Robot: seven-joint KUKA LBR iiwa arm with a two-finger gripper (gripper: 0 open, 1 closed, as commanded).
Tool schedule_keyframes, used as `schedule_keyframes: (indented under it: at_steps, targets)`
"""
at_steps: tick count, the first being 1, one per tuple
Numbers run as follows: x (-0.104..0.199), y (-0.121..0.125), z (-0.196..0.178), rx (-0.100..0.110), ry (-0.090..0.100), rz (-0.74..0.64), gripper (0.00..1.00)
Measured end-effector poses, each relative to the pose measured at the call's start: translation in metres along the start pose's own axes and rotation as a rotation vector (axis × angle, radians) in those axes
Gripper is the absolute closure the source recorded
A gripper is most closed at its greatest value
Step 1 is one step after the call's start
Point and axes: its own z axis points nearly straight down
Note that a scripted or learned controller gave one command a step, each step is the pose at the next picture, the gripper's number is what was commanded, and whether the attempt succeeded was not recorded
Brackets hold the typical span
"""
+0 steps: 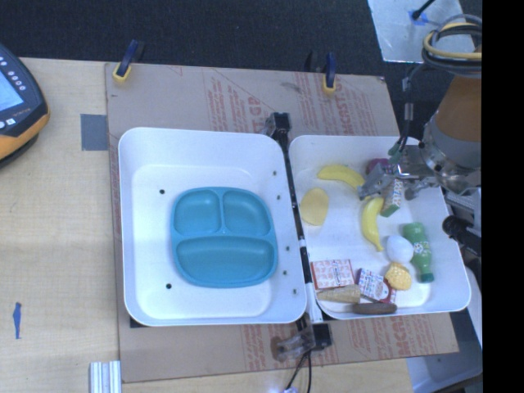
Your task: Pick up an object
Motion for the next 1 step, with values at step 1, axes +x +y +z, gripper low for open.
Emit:
schedule_keyframes:
  at_steps: [1]
  targets:
    - [-0.0144,-0.0016,0.1252,0.009,0.001,0.001,0.0]
